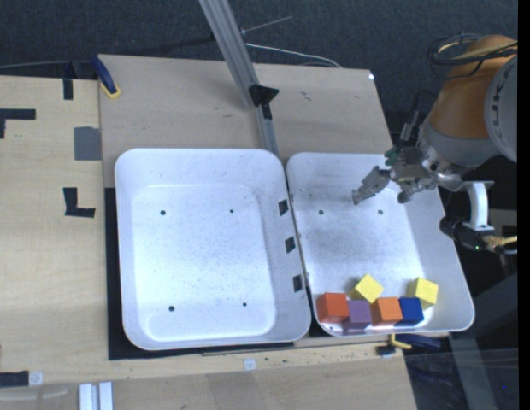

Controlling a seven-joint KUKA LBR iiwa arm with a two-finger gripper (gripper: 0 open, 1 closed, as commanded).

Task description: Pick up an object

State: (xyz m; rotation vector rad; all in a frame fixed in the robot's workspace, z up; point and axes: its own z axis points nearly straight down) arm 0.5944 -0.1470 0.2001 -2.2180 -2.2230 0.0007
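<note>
Across the table point(197, 101) you have 2 white bins; the left bin point(197, 246) offers nothing to pick. Your targets, 6 blocks point(376, 304), crowd the right bin's point(350, 229) near edge. Your gripper point(383, 186) hovers farther back, fingers released and gripping nothing, well apart from them.

Arm point(479, 101): cut off by the picture's edge at 3 o'clock; its base is out of view.
Claw point(383, 190): fingers small and blurred; their spread I cannot tell.
Purple block point(360, 313): partly hidden between the red block point(334, 306) and the orange block point(387, 310).
Metal pole point(235, 49): top cut off at 12 o'clock.
Desk point(43, 161): cut off at 9 o'clock.
</note>
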